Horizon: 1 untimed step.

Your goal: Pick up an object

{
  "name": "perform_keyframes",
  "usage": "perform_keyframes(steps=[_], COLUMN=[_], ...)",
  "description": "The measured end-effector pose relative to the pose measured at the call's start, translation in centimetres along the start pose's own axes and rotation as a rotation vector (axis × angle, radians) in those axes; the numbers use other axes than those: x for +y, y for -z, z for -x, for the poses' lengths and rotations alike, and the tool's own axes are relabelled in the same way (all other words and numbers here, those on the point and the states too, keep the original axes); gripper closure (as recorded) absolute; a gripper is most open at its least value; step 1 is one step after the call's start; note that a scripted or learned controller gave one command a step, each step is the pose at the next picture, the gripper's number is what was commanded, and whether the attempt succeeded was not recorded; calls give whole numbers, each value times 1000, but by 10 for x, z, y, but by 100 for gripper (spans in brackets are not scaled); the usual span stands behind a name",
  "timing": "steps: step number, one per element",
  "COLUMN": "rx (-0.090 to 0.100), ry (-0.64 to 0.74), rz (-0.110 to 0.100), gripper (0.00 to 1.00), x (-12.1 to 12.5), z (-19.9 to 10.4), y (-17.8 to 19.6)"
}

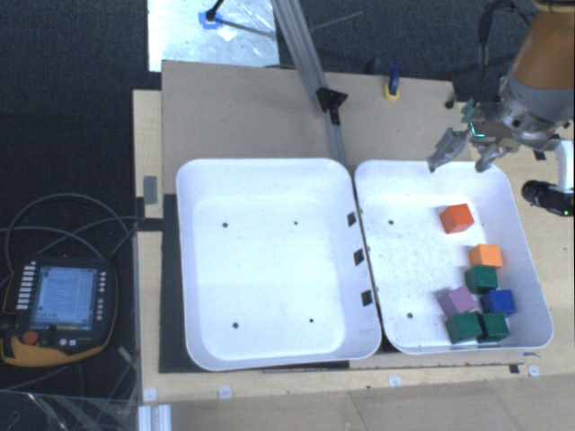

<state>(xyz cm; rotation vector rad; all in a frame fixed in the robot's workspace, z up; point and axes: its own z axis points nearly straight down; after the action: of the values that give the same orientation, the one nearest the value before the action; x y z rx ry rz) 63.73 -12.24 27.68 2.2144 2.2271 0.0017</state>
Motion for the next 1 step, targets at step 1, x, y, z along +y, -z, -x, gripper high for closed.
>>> perform_keyframes(steps=[1], rx=[0], ry=[0], rz=[0], gripper=[0], x=[0], z=[0], y=[0])
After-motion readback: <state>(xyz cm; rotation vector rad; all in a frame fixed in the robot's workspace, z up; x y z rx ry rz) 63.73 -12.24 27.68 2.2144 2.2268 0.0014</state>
